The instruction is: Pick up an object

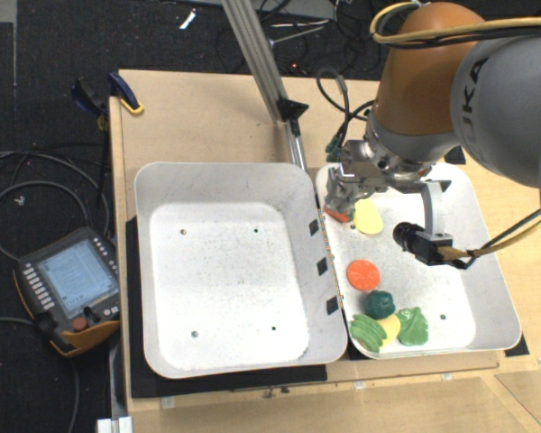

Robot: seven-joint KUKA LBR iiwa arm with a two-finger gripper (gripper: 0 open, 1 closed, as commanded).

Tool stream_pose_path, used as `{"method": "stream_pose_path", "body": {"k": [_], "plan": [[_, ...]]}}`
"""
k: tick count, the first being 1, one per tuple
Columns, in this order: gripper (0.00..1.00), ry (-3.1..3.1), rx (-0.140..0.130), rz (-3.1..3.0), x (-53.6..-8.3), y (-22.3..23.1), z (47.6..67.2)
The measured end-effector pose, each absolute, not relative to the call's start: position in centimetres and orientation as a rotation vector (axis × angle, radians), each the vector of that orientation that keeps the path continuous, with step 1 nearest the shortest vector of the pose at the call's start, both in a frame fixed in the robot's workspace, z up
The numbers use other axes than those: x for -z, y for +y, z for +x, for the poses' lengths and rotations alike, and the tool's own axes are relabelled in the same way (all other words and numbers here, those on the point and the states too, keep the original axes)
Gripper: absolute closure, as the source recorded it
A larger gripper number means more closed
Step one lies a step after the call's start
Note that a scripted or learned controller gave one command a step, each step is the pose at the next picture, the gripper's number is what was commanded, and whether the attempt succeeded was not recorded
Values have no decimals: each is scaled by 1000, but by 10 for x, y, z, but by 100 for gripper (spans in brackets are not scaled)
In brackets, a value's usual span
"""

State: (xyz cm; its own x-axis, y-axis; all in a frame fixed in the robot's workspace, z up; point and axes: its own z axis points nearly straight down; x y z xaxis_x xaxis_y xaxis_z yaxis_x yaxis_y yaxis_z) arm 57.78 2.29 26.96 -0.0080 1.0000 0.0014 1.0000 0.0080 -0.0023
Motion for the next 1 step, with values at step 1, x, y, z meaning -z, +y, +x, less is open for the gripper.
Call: {"method": "stream_pose_path", "body": {"k": [1], "plan": [[100,-2229,-2,-2210,-257,77,578]]}}
